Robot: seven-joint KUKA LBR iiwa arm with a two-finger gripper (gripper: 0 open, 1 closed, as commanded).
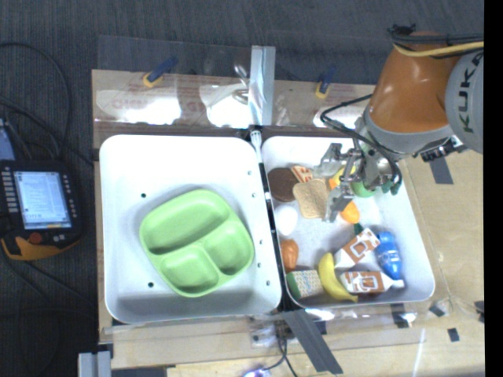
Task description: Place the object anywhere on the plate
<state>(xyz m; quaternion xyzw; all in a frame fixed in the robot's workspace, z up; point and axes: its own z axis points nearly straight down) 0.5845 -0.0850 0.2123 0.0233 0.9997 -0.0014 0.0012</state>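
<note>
A light green divided plate (196,240) lies in the left bin (126,163), with nothing on it. My gripper (335,181) hangs over the upper middle of the right bin (416,250), well to the right of the plate. Its two fingers stand apart and open, one finger (330,160) toward the back and the other toward the front, with nothing clearly held between them. Just left of the fingers lies a tan waffle-like piece (312,199). A small orange piece (350,212) sits right below the gripper.
The right bin is crowded: a brown disc (280,183), a white egg (287,221), an orange ball (291,252), a banana (333,278), two small cartons (358,249), a blue bottle (389,258). A raised divider (264,203) separates the bins.
</note>
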